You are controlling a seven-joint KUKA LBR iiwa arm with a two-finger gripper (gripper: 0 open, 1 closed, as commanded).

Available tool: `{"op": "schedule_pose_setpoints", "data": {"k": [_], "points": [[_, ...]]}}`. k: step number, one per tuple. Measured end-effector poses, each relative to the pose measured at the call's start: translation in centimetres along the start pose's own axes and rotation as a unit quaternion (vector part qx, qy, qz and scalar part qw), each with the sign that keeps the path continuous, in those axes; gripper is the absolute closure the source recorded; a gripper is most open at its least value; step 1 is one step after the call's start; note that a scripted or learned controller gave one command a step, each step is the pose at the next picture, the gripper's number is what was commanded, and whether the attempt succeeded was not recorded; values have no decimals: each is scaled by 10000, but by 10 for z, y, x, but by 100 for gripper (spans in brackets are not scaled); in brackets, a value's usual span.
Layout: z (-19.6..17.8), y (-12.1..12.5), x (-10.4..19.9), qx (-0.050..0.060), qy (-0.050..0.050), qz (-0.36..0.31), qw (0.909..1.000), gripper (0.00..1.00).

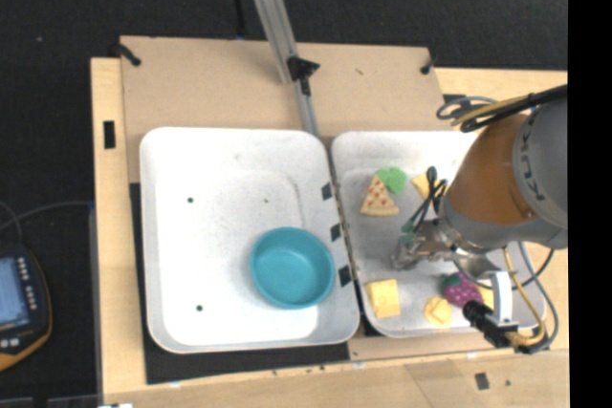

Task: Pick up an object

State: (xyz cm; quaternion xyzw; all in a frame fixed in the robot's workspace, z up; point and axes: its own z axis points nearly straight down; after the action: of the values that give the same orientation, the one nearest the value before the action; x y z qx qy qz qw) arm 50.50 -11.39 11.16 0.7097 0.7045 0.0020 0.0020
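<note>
- Gripper [413, 253] hangs low in the right bin [359, 153]; whether it grips anything, I cannot tell.
- Yellow block [383, 297] lies near that bin's front-left corner.
- Risk: 2 neighbours, pizza slice [379, 197] and purple toy [460, 289], crowd any descent, inviting a miss.

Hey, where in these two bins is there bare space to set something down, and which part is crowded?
The left bin is mostly bare: its whole upper half and left side, above and left of the blue bowl. The right bin is crowded: pizza slice, green piece, yellow block, purple toy and the gripper.
</note>
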Motion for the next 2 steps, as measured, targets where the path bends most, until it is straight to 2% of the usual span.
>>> {"op": "schedule_pose_setpoints", "data": {"k": [2], "points": [[-118, 9, -3, 16, -10, -51, 10000, 100]]}}
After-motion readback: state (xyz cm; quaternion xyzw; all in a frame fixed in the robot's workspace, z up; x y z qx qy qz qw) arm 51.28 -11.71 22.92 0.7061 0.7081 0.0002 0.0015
